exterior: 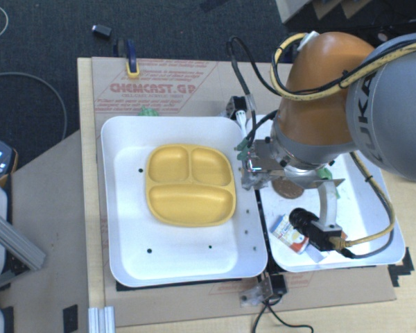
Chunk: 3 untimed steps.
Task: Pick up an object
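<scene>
The yellow tray (pixel 191 184) fills the left bin's (pixel 118 186) middle — bare floor rings it.

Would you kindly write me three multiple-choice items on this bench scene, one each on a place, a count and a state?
1. Where does the yellow plate lie?
A. In the left bin
B. In the right bin
C. On the carpet

2. How many compartments does the plate have?
A. Two
B. Three
C. Five

3. How does the plate sit?
A. Flat, open side up
B. Upside down
C. Propped on edge against a wall

Answers: 1 A, it rests mid-floor in the left bin, while the arm hangs over the right bin. 2 B, two small sections above one wide one. 3 A, its hollows face the camera.
</scene>
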Each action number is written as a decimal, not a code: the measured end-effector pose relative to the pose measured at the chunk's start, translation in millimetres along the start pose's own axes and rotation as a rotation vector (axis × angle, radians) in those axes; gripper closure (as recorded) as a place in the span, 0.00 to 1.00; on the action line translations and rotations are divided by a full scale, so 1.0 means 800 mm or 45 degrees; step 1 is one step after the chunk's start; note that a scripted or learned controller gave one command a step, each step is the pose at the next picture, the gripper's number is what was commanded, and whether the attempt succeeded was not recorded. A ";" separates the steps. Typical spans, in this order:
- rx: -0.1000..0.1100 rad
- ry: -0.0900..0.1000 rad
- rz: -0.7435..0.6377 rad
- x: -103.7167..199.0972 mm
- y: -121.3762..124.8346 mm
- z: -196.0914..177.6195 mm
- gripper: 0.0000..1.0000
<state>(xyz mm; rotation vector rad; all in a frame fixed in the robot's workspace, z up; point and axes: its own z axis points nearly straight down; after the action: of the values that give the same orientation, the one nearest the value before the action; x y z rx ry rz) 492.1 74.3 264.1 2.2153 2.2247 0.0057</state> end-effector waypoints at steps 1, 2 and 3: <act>0.002 0.000 -0.003 0.131 -0.009 0.002 1.00; 0.011 -0.002 0.003 0.189 -0.016 0.055 1.00; -0.008 -0.002 0.010 0.078 0.102 -0.042 1.00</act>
<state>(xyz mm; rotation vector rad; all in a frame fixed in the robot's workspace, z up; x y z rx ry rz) 573.3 136.9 298.4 2.2200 2.2125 0.0112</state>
